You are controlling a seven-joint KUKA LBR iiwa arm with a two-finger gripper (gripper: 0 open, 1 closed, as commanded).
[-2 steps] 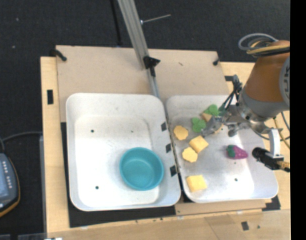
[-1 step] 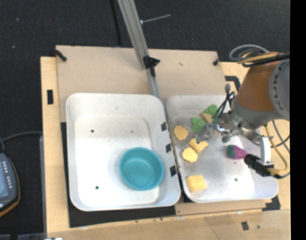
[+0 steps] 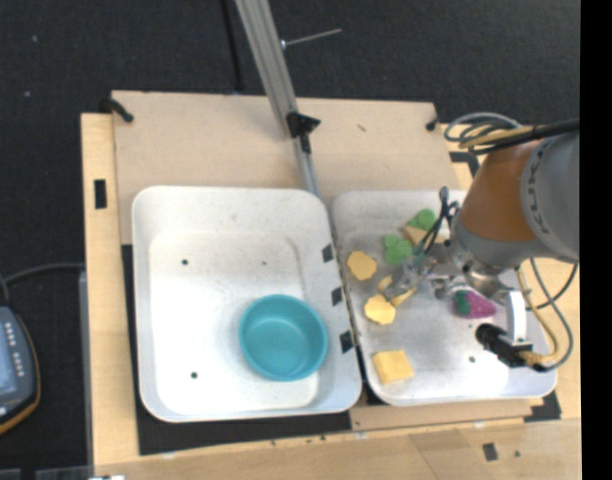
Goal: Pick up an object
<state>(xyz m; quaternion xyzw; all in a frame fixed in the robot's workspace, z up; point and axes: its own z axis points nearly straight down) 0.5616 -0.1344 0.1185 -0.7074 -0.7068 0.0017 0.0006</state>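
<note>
While the arm (image 3: 506, 203) leans in over the right bin (image 3: 436, 383), its gripper (image 3: 433, 273) hangs low near the middle of that bin, and I cannot tell how the jaws stand. A blue bowl (image 3: 282, 337) sits near the front edge of the left bin (image 3: 186, 218). By the gripper lie a yellow block (image 3: 392, 366), two yellow bits (image 3: 361, 265) and a green bit (image 3: 397, 247). It looks like the reaching step; next it must close on one piece and lift.

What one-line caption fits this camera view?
KUKA arm's gripper low over small yellow and green pieces in the right bin; teal bowl in the left bin.
</note>
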